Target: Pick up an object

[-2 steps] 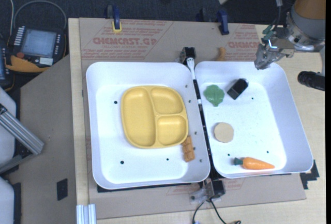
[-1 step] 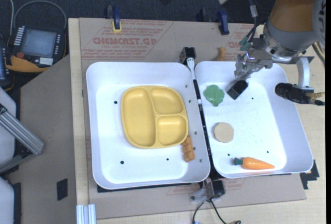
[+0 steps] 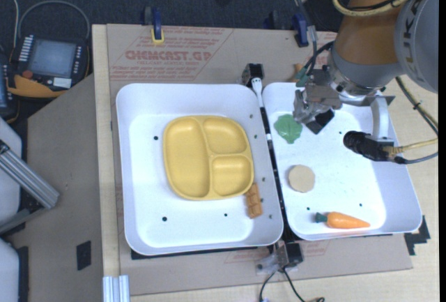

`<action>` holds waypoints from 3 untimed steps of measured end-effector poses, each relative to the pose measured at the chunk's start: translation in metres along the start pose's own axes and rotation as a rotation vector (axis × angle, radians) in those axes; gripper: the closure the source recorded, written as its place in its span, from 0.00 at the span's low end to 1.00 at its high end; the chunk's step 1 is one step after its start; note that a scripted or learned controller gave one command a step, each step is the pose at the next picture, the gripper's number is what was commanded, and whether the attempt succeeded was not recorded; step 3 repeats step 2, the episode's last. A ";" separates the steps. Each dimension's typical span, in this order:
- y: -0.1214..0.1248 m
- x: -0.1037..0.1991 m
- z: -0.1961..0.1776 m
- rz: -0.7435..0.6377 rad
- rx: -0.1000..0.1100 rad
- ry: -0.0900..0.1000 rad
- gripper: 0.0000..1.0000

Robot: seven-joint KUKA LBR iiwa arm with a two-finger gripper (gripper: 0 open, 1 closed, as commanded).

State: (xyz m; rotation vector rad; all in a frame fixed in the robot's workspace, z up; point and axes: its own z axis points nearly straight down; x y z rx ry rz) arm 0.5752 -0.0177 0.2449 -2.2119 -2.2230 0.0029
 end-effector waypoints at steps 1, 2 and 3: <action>-0.027 0.044 0.007 0.001 -0.001 -0.001 1.00; -0.044 0.093 0.022 0.001 -0.001 -0.001 1.00; -0.044 0.093 0.022 0.001 -0.001 -0.001 1.00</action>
